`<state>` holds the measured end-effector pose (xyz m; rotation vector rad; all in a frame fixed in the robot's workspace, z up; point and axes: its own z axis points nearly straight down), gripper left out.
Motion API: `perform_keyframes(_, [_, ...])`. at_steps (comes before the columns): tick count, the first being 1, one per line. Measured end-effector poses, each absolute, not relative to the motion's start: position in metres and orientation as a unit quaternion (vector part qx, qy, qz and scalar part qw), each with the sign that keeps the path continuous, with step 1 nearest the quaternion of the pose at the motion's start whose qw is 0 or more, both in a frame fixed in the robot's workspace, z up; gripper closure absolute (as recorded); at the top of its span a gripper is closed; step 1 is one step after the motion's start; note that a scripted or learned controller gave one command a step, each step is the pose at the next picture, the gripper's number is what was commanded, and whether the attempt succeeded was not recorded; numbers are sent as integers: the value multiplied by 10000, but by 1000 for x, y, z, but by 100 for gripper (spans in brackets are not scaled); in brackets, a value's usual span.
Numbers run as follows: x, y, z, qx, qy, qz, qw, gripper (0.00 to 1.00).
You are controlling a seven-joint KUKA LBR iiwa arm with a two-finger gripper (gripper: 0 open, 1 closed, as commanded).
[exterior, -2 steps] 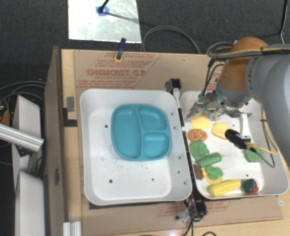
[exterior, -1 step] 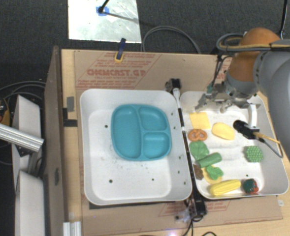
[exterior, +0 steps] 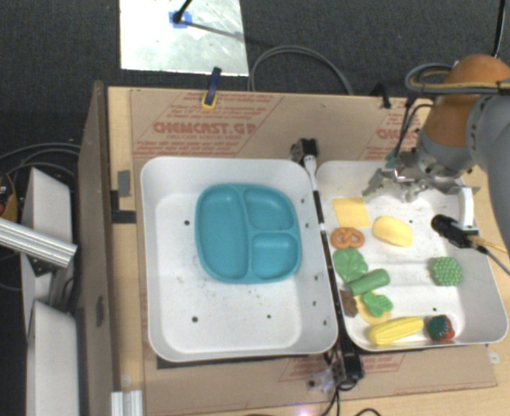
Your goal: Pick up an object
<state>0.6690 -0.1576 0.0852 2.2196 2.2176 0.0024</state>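
The gripper [exterior: 401, 183] hangs over the right bin's [exterior: 488, 315] far edge; whether it's spread, I cannot tell.

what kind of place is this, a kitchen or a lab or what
Most likely a robotics lab bench, not a kitchen: a robot arm reaches over two white bins, toy food such as a corn cob lies in one, and loose cables run nearby.
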Motion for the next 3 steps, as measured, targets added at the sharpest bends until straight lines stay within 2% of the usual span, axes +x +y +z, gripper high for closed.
perform_keyframes(1, [670, -164, 86, 7069, 7073, 10, 22, 0])
perform_keyframes(2, [671, -164, 98, 7062, 7080, 22, 40, 100])
perform_keyframes(3, [672, -122, 236, 7040, 7102, 51, 61, 100])
